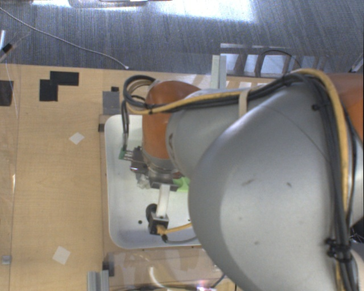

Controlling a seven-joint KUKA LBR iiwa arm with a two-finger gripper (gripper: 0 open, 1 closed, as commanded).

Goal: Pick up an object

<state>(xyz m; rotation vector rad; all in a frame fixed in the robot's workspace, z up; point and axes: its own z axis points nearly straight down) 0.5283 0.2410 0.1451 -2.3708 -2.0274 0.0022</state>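
The pale wooden tabletop (pixel 51 187) bears a black L-shaped patch (pixel 54 85) and small pale square tags (pixel 77 137). Beyond its far edge lies grey ribbed carpet (pixel 170 40), crossed by a thin cable (pixel 57 38), with a bright patch of light (pixel 193 8) at the top. A grey metal frame (pixel 256 57) stands there.

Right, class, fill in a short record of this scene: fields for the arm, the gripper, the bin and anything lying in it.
arm: grey arm reaching in from the right, hiding much of the view
gripper: gripper low over the white bin
bin: on the wooden bench
contents: a small green thing beside the gripper, mostly hidden by the arm
held: cannot tell
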